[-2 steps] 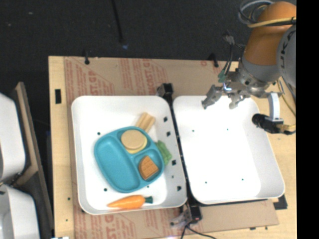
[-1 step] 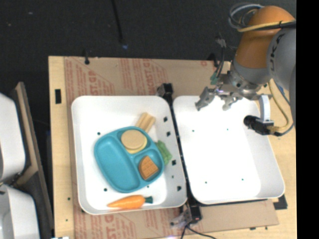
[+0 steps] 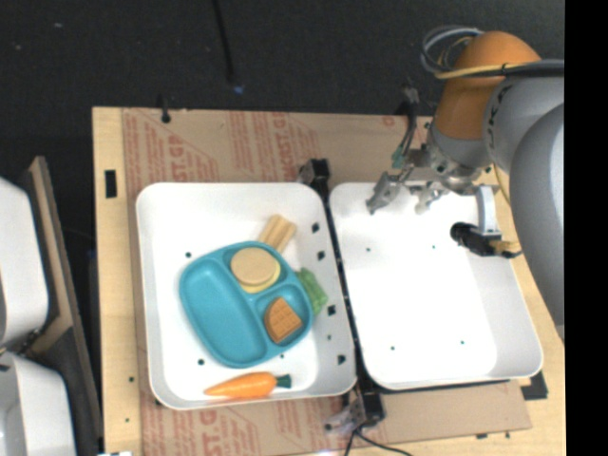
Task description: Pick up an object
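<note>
A view from above, at a slant, shows a pale wooden bench [image 3: 218,145] bearing two shallow white bins side by side. All the loose objects lie in the left bin [image 3: 152,283]. A blue divided tray [image 3: 218,312] sits near its middle, set at an angle. In the tray's upper small compartment rests a round tan disc [image 3: 256,266], like a biscuit. In the lower small compartment, just below it, rests a brown ridged piece [image 3: 283,319], like a slice of toast. The tray's large compartment faces the left side of the bin. A pale wooden block [image 3: 277,231] lies tilted against the tray's upper edge, just above the disc. A small green leafy item [image 3: 313,291] pokes out from the tray's right edge, close to the bin wall. An orange carrot [image 3: 242,385] with a green tip lies flat along the near wall, below the tray and apart from it. The grey arm [image 3: 532,141], with its orange band [image 3: 475,84], reaches in from the right. Its gripper [image 3: 400,200] hangs over the far left corner of the right bin [image 3: 427,302], well apart from every object. Its two fingers [image 3: 377,199] are spread, with nothing between them.
</note>
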Robot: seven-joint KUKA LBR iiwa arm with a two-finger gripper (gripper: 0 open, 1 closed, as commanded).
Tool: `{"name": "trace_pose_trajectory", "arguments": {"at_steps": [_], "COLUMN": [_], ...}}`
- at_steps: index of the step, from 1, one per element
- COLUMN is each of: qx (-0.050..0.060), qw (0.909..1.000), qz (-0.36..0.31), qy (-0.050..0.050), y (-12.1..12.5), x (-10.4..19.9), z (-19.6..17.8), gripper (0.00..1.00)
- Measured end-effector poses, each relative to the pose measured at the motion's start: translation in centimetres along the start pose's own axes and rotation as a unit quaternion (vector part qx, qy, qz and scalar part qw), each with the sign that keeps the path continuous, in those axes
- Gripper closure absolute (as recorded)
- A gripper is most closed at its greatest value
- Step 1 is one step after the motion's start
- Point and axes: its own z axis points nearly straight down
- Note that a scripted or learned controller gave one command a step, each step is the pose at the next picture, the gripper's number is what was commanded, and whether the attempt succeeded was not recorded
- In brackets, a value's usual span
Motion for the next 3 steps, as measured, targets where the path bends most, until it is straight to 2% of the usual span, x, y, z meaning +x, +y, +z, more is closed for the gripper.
{"name": "trace_pose_trajectory", "arguments": {"at_steps": [1, 2, 3], "qx": [-0.005, -0.002, -0.004], "qw": [1.0000, 1.0000, 1.0000], "qz": [0.000, 0.000, 0.000], "qy": [0.000, 0.000, -0.001], "y": [-1.7, -2.5, -6.5], "x": [-0.1, -1.8, -3.7], "z": [-3.0, 2.2, -0.5], "gripper": [0.00, 0.00, 0.00]}}
